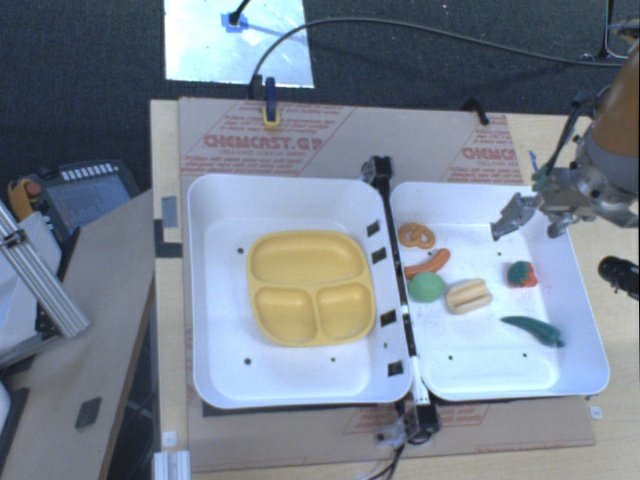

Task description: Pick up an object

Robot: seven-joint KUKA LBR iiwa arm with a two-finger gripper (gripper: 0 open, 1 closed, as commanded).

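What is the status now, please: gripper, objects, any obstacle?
Gripper open, above right bin, holding nothing. Toy foods lie loose there: pretzel, hot dog, green pepper. Nothing blocks them.

Both bins (290,193) look like smooth white plastic with a soft shine. The yellow tray (305,298) is also plastic, rather matt. The small food toys, such as the bun (467,295) and the green ball (426,287), seem plastic or rubber with a dull surface. The board (330,133) under the bins looks like brown cardboard, matt, with red print. The gripper (532,218) is grey metal, not polished. The floor (80,58) looks like dark rough carpet
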